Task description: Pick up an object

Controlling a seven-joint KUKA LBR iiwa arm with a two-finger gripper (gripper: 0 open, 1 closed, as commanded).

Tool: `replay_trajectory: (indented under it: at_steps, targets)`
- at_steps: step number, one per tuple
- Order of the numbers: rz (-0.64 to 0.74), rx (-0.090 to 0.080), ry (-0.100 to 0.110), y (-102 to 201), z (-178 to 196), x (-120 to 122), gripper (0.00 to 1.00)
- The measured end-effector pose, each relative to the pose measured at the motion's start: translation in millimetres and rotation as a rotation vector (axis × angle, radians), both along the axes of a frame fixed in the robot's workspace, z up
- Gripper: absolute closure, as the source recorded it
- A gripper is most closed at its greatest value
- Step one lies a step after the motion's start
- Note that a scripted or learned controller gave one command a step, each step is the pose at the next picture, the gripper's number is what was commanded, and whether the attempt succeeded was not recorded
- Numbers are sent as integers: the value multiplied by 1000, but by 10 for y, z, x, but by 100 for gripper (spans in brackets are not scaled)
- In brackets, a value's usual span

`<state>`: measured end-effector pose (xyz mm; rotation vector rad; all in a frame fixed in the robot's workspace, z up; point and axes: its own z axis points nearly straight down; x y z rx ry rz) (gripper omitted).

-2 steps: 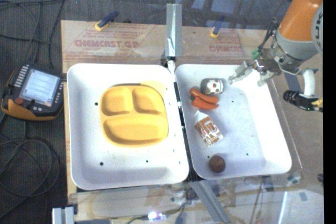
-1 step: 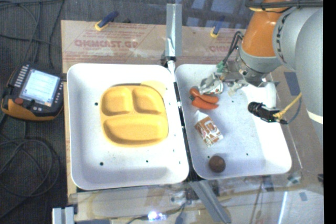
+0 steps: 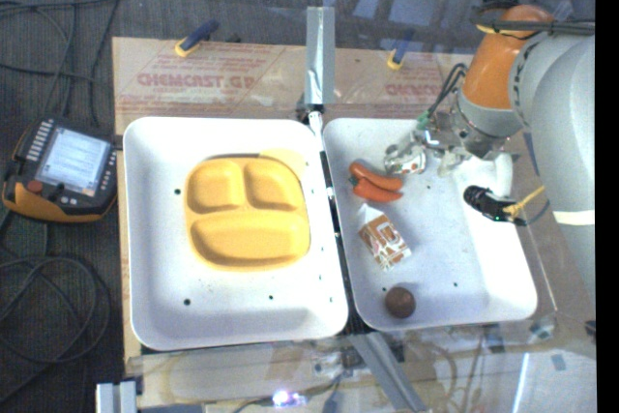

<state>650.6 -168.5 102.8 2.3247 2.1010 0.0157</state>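
**Arm low over the right bin's far side**

Two white bins sit side by side. The left bin (image 3: 145, 208) holds one yellow divided tray (image 3: 249, 211). The right bin (image 3: 503, 295) holds three things: one hot dog (image 3: 375, 181), one red-and-white packet (image 3: 385, 241) nearer the camera than it, and one brown ball (image 3: 399, 302) nearest of all. The arm (image 3: 527, 63) reaches in from the right, its gripper (image 3: 414, 152) just beyond the hot dog's right end, perhaps touching it. Whether its fingers are parted cannot be told.
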Motion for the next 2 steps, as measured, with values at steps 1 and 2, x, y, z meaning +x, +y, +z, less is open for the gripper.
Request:
replay_trajectory:
  at_steps: [1,2]
  targets:
    - [2,-2,-1,9,104,9,100]
    - [65,-2,14,450,1115,180,100]
